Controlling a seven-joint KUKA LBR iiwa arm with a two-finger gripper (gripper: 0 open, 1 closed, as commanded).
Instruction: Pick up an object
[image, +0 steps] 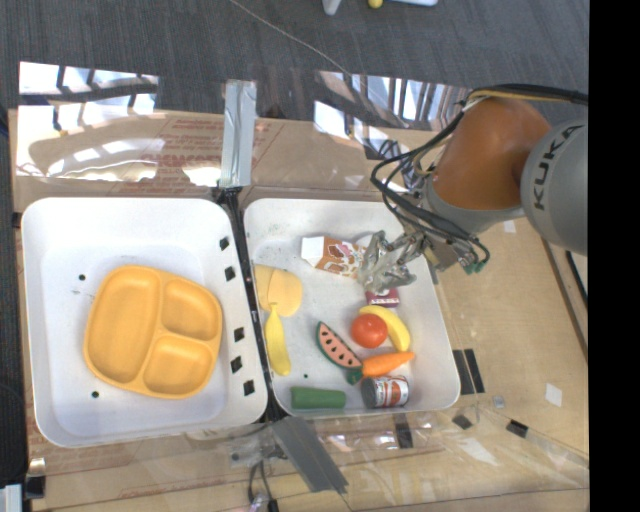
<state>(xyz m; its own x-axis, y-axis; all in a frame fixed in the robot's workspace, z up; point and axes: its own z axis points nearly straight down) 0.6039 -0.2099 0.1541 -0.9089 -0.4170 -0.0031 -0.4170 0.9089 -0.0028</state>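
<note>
Toy food crowds the right bin. Gripper hangs over it; fingers' state cannot be told. Tight packing risks a slipped grasp.

The scene is brightly and evenly lit from overhead. Hard white glare patches sit on the shiny bench surface toward 11 and 12 o'clock, showing striped reflections of something above. The 2 white bins, left bin and right bin, are near overexposed, so their walls lose detail. Shadows are soft and short, hugging the yellow divided tray. Focus is fair at centre; small items look slightly soft and grainy. The orange band carries a dull sheen.
</note>
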